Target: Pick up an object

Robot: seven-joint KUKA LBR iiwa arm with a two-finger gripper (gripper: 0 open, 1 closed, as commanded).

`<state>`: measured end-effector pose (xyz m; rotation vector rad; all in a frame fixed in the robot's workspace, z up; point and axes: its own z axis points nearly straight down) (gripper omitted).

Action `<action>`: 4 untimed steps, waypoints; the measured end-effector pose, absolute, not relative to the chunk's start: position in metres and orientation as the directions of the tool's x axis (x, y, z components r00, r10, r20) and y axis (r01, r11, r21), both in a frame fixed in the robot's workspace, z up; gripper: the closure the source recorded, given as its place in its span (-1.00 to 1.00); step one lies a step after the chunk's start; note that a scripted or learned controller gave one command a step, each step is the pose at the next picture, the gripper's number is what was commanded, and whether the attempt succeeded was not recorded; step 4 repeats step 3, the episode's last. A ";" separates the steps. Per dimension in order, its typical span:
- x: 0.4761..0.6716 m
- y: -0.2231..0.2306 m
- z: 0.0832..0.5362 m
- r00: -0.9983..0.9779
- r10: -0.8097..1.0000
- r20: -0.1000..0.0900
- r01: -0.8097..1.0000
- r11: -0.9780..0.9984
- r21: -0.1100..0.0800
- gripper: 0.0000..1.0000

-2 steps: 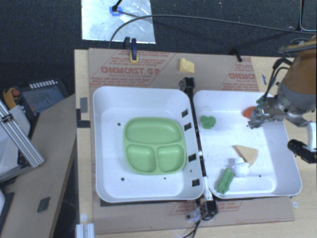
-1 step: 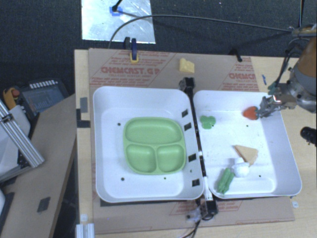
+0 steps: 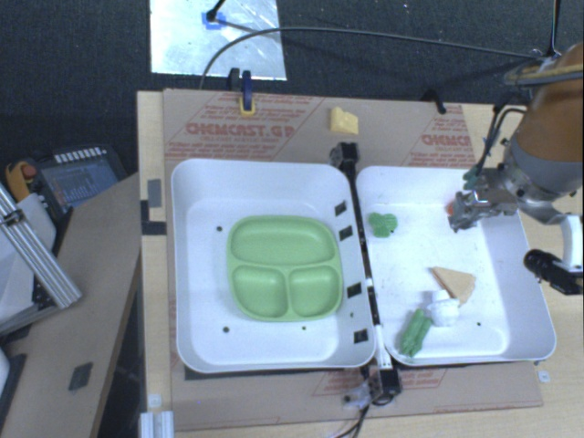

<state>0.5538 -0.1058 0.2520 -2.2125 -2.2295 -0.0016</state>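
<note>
The right bin (image 3: pixel 511 336) holds a small green broccoli-like piece (image 3: pixel 382 224) near its left wall. Toward its front lie a tan wedge (image 3: pixel 455 284), a white lump (image 3: pixel 445 311) and a green pickle-shaped piece (image 3: pixel 415 332). My gripper (image 3: pixel 463 210) hangs over the bin's back right part, above and to the right of the tan wedge. Nothing shows between its fingers. The left bin (image 3: pixel 196 245) carries a green divided plate (image 3: pixel 283 267).
A yellow block (image 3: pixel 344 120) lies on the cardboard behind the bins. A blue and yellow clamp (image 3: pixel 245 91) sits at the board's back edge. A teach pendant (image 3: pixel 78 179) rests on the side table at left.
</note>
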 end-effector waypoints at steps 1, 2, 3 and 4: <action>0.536 -0.048 0.250 -0.009 1.000 0.002 1.000 0.009 0.001 1.00; 0.519 0.011 0.243 -0.010 1.000 0.002 1.000 0.010 0.000 1.00; 0.503 0.067 0.243 -0.011 1.000 0.003 1.000 0.011 0.000 1.00; 0.503 0.067 0.243 -0.011 1.000 0.003 1.000 0.011 0.000 1.00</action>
